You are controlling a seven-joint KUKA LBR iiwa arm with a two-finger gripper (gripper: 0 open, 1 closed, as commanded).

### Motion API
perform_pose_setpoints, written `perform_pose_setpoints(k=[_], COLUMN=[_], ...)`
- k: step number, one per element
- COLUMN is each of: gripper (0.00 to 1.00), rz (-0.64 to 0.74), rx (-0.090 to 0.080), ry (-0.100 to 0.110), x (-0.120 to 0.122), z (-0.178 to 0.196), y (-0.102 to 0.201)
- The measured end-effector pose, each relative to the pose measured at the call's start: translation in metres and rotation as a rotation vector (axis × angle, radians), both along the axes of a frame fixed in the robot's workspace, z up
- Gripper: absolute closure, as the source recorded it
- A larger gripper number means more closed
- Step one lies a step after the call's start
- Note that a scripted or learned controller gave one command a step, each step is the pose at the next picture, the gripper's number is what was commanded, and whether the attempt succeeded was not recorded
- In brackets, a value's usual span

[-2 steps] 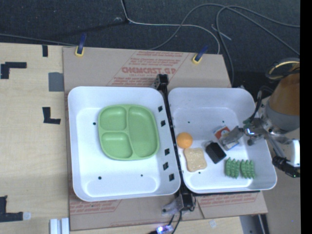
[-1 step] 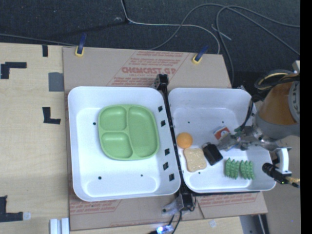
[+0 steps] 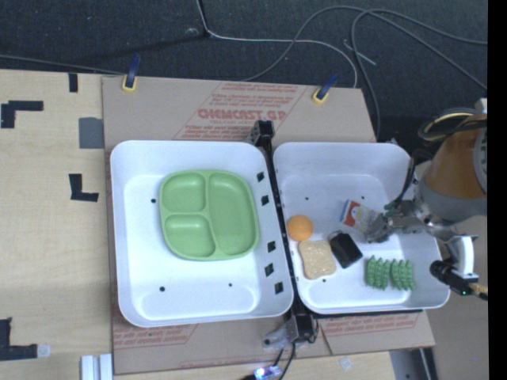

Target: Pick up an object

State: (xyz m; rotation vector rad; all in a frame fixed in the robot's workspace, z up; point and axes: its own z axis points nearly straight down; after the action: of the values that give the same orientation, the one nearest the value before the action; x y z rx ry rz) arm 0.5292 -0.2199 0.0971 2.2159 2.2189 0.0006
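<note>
Candidate objects all sit in the right bin (image 3: 396, 161). Small red-and-white packet (image 3: 352, 210) lies near bin centre, just left of the gripper (image 3: 379, 226), close to it but I can't tell if they touch. Black block (image 3: 345, 248) is below the packet, tilted, touching or just beside the tan bread-like slice (image 3: 317, 259) on its left. Orange ball (image 3: 299, 228) sits just above the slice, near the bin's left wall. Green ridged piece (image 3: 389, 273) lies toward the lower right of the bin, below the gripper and apart from it.

Gripper is low inside the right bin, right of centre, reaching in from the right. Its tip is a grey blur; nothing visible between the fingers, and open or closed can't be told.

Arm (image 3: 455, 172): orange band and grey wrist over the bin's right rim.

Left bin (image 3: 127, 212) holds a green three-compartment plate (image 3: 210, 214), lying flat near its centre, well apart from the gripper.

Both bins rest on a cardboard sheet (image 3: 238, 109) on the bench, clipped at its top edge.
</note>
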Motion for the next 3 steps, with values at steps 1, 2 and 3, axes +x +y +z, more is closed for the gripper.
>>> perform_pose_setpoints(k=[1, 2, 3], gripper=[1.0, 1.0, 1.0], rz=[-0.001, 0.001, 0.002], rx=[0.003, 0.003, 0.003], ry=[0.002, 0.001, 0.001], x=[-0.009, -0.012, -0.011], z=[0.056, 0.102, 0.159], y=[0.0, 0.007, 0.017])
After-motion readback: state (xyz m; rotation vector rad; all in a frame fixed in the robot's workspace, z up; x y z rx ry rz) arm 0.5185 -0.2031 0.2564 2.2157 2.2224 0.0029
